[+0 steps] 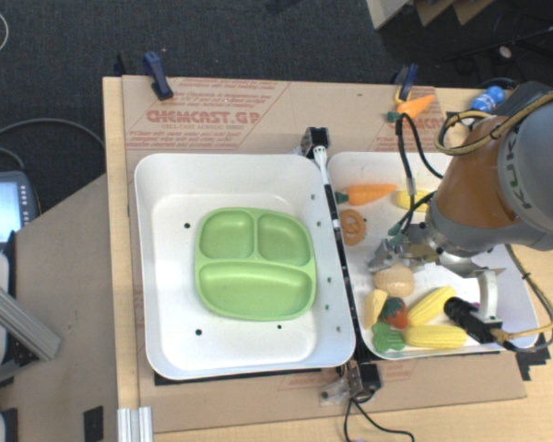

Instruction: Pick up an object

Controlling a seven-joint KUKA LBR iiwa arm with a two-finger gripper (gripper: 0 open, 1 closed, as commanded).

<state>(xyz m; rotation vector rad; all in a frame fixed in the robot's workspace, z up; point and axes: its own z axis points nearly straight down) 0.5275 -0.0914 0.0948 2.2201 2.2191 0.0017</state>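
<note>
Camera view: gripper point(392, 251) just above egg point(395, 280).

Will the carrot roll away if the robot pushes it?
Probably a bit. The carrot looks round and smooth, lying on its side in the right bin, so a sideways nudge could roll it. Its tapered shape would likely make it curve, not roll straight.

The 2 bins point(157, 247) look like smooth white plastic. The green plate point(254, 263) is matt plastic. The counter point(212, 118) has a brown, paper-like surface. The yellow corn point(428, 306) looks glossy plastic.
</note>
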